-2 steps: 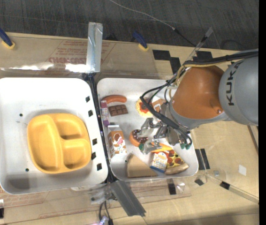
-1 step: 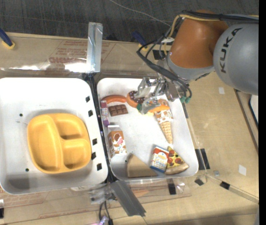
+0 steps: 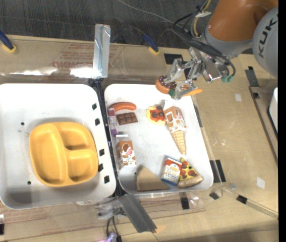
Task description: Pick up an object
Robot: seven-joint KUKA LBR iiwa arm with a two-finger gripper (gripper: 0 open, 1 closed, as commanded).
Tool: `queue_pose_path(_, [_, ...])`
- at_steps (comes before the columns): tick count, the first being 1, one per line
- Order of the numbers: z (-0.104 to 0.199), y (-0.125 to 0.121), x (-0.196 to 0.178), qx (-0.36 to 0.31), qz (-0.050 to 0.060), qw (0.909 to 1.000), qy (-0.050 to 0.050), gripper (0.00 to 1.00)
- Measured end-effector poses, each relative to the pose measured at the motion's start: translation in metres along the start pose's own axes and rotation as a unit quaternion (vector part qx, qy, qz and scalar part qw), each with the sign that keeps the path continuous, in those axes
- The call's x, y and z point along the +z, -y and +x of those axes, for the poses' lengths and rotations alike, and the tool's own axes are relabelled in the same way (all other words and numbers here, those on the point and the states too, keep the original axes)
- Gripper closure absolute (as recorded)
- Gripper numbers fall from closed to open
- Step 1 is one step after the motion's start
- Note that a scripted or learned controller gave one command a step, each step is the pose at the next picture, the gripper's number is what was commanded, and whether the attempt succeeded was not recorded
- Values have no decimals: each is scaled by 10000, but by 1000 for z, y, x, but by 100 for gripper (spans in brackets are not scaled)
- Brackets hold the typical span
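My gripper hangs over the far right corner of the right bin, reaching in from the upper right. A brown and orange sprinkled donut sits at its fingertips, level with the bin's far rim, and the fingers look shut on it. A small orange piece sticks out on the gripper's other side. Below in the bin lie a sausage, a chocolate bar, a red and orange toy and an ice-cream cone.
Nearer the front of the right bin are a small carton, a brown wedge, a little box and a pizza slice. The left bin holds a yellow divided plate.
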State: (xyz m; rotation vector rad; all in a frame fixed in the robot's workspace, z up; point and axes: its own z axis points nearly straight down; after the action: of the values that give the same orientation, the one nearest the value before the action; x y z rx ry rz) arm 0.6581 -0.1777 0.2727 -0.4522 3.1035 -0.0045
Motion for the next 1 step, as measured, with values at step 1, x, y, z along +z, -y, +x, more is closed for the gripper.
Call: queue_pose_path(1, [31,20,118,-749,-46,9972,-54,100])
